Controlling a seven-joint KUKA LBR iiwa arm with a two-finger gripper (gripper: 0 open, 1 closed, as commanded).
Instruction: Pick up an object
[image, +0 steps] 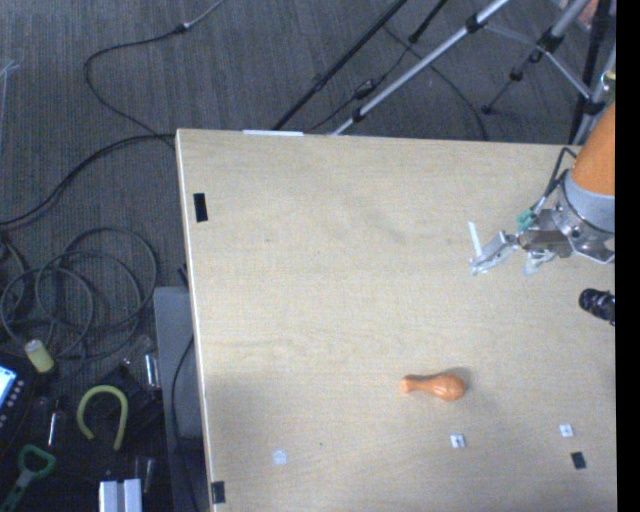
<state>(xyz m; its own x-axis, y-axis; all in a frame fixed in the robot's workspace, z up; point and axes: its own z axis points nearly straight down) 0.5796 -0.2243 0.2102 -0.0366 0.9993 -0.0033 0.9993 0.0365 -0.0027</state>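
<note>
Far left of the end effector (478, 250), coiled black cables (75, 285) lie on the grey floor (90, 120); a green hook (103, 410) sits below them. Tripod legs (470, 40) cross behind.

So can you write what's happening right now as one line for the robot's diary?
gripper: open, holding nothing, above bench | orange object: lying on bench, apart from gripper, nearer the camera | pick: not yet done

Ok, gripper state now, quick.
Gripper: open, fingers spread, nothing between them. It hangs over the bare wooden bench top, up and to the right of the orange object.
</note>
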